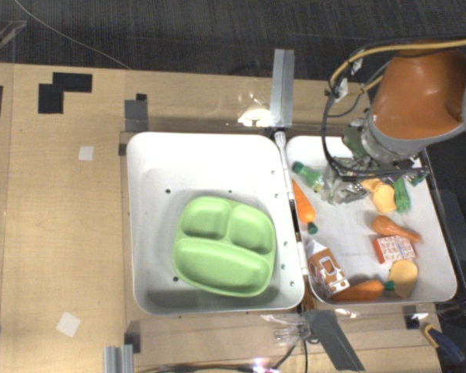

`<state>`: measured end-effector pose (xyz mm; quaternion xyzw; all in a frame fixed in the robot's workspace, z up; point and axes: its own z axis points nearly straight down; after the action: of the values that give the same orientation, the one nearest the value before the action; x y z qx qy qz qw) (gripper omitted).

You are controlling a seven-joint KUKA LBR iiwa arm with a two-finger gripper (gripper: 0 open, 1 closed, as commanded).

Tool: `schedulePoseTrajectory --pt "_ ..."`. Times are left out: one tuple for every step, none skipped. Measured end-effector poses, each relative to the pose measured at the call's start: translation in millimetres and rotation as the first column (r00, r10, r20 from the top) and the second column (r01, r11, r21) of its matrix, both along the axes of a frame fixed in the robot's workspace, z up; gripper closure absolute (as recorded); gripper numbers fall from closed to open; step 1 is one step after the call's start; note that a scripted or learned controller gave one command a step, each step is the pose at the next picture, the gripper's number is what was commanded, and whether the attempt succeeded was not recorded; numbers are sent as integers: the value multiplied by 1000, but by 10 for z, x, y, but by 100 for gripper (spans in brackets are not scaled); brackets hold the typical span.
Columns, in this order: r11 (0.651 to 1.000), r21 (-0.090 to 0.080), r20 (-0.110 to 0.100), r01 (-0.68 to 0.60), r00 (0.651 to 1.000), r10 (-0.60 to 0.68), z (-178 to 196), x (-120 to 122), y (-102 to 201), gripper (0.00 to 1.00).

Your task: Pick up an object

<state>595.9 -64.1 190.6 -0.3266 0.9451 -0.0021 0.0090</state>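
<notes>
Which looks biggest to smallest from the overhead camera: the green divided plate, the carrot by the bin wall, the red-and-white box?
1. green divided plate, by far.
2. carrot and red-and-white box look about alike; unsure.

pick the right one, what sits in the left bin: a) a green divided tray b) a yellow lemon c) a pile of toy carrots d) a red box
a, the left bin holds a green divided tray with three compartments, while the toy foods such as the carrot lie in the right bin.
</notes>
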Motion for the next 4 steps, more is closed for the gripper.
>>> schedulePoseTrajectory --pt "1000 2 -1 -26 1000 26 487 548 546 100" --pt "1000 4 6 -23 1000 23 606 564 534 100" --pt "1000 7 17 -23 1000 23 741 585 549 100" --pt "999 2 -9 41 999 -41 451 744 667 100"
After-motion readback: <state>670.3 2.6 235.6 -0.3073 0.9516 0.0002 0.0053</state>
